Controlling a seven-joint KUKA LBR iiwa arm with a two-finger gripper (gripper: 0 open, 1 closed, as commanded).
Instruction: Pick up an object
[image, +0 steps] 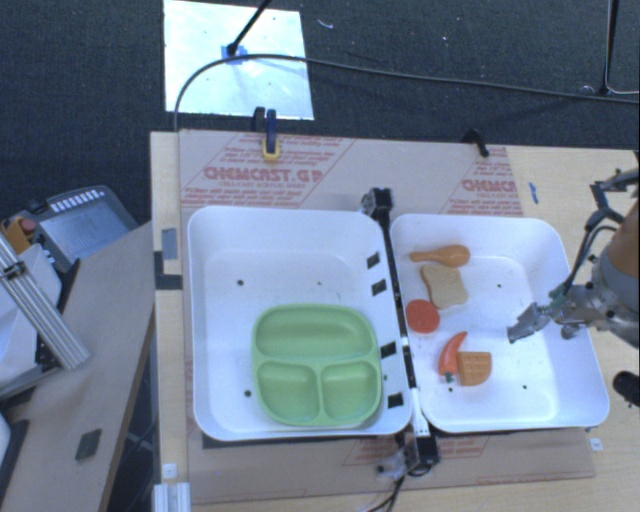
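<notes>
The right bin (575, 400) holds several toy foods. An orange gourd-shaped piece (440, 256) lies at the back, with a tan bread slice (445, 287) just in front of it. A red disc (423, 317) sits near the bin's left wall. A red curved slice (452, 351) touches an orange wedge (474, 368) near the front. My gripper (527, 325) hangs over the right part of this bin, to the right of all the food and apart from it.
A green three-compartment plate (318, 365) lies in the left bin (215, 300). A black divider with clips (392, 300) runs between the bins. Cardboard (330, 170) lies under both. A grey console (85, 225) stands off the bench at the left.
</notes>
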